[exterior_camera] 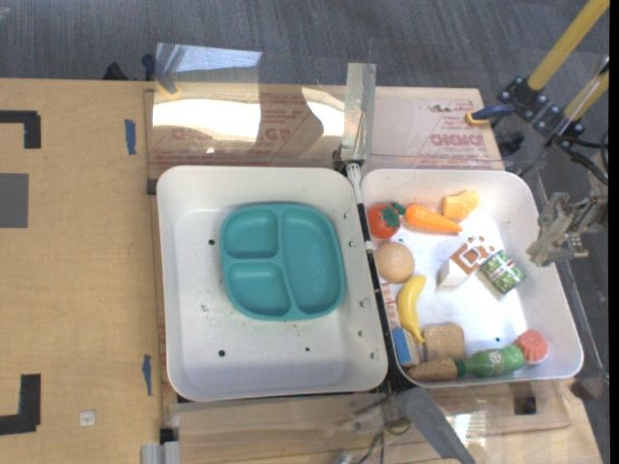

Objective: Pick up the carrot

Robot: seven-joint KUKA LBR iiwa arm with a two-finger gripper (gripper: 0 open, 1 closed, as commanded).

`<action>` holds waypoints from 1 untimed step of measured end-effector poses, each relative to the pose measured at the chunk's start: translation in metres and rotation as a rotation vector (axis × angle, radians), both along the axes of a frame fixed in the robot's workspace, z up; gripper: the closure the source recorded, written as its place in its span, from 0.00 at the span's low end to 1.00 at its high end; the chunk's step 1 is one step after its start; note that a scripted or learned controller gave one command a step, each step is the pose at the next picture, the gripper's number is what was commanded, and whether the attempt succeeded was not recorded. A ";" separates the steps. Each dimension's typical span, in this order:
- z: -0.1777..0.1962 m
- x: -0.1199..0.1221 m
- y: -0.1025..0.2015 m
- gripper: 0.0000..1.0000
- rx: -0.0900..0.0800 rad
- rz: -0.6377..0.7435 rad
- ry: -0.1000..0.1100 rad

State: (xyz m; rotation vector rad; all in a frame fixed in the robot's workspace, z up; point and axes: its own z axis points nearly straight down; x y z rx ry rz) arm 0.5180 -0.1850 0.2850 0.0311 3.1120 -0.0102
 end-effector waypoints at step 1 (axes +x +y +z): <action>-0.031 -0.037 0.032 1.00 0.009 -0.111 0.026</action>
